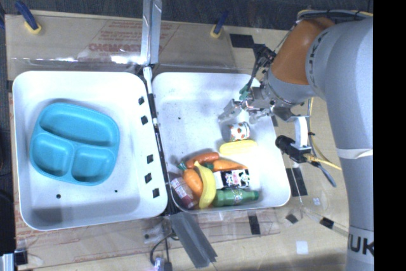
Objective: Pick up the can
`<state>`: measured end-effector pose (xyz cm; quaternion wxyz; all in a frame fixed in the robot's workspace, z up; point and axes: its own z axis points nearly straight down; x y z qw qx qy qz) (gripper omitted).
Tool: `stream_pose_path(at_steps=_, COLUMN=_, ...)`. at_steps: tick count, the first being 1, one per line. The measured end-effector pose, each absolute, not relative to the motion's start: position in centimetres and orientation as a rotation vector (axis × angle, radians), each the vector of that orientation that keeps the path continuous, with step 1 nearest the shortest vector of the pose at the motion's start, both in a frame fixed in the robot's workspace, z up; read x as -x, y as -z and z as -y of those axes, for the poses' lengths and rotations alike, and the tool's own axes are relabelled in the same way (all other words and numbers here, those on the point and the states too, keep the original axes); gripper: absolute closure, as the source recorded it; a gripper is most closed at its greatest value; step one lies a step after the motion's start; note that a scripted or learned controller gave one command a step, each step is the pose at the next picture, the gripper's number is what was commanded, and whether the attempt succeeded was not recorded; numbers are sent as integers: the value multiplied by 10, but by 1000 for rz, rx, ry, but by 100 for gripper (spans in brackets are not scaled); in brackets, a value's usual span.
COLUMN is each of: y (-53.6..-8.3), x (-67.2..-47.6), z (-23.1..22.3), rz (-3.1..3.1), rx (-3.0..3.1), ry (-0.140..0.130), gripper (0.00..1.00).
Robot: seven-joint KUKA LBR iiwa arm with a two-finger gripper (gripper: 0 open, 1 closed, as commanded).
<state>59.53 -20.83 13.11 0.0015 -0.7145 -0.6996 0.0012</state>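
One small can point(239, 131) stands in the right bin point(190, 95), just above the yellow block point(238, 148) and directly below the end effector point(244, 110), whose fingers seem spread and empty. It should descend straight, straddle the can, then close before lifting.

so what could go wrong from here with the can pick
1. The small white can with red markings sits just below the gripper and touches the pale yellow block, so a descent may nudge it sideways.
2. It stands by the heaped banana, carrots and green bottle; a wrong item could be caught.
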Motion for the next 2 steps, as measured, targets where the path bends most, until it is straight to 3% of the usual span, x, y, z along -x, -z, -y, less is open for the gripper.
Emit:
stream_pose_path(at_steps=1, y=-97, x=-588, z=199, rz=2256, rx=2200, ry=5, gripper=0)
stream_pose_path(at_steps=2, y=-107, x=-588, z=198, rz=2258, rx=2197, ry=5, gripper=100)
